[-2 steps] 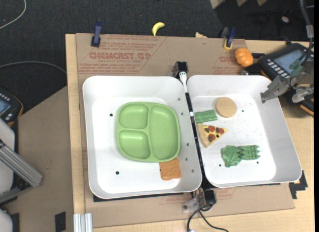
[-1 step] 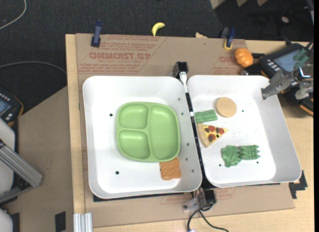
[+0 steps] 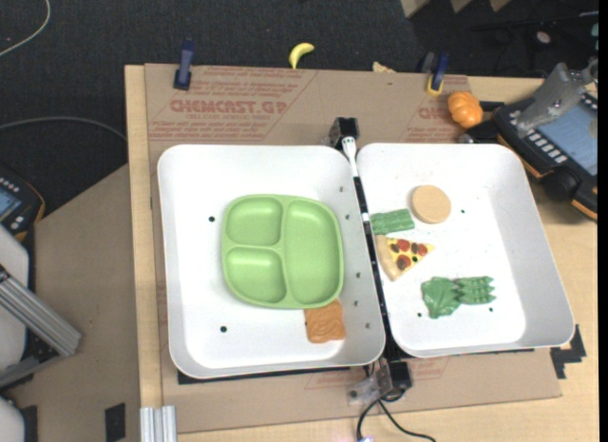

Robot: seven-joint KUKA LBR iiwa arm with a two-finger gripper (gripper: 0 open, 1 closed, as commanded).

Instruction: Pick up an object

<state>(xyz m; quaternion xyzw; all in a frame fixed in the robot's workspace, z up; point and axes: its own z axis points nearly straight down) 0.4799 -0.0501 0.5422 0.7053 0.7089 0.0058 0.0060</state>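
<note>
In the right bin lie a round tan cookie, a small green strip, a pizza slice and a leafy green piece. The left bin holds a green divided plate, with an orange-brown toast piece just in front of it.
A cardboard sheet lies under both bins, held by blue clamps at the back. A yellow banana and an orange fruit lie behind the bins. A device with a screen sits at the right.
</note>
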